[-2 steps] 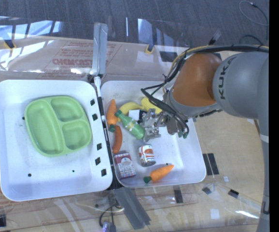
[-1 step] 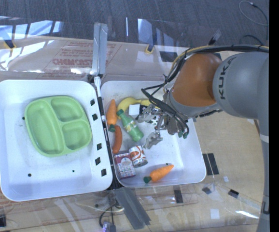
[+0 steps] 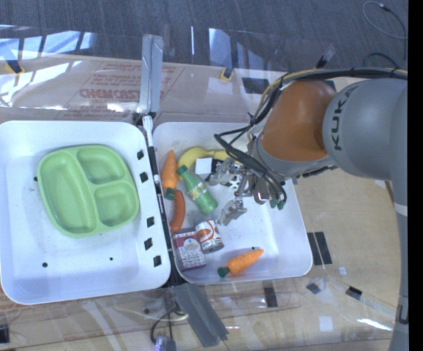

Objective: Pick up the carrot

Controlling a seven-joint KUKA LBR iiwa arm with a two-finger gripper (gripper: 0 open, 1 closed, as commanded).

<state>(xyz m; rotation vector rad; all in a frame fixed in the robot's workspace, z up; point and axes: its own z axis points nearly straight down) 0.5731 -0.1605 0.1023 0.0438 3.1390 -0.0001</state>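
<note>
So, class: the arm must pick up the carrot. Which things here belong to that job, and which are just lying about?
Belongs to the job:
carrot, in the right bin
gripper

Just lying about:
green divided plate in the left bin
banana
green bottle
small can
red carton

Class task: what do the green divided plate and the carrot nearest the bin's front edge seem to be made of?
Green divided plate: probably moulded plastic, with a smooth, evenly coloured surface and soft sheen. Carrot: looks like toy plastic or rubber, uniform orange with a green stub; the exact material is unclear.
</note>
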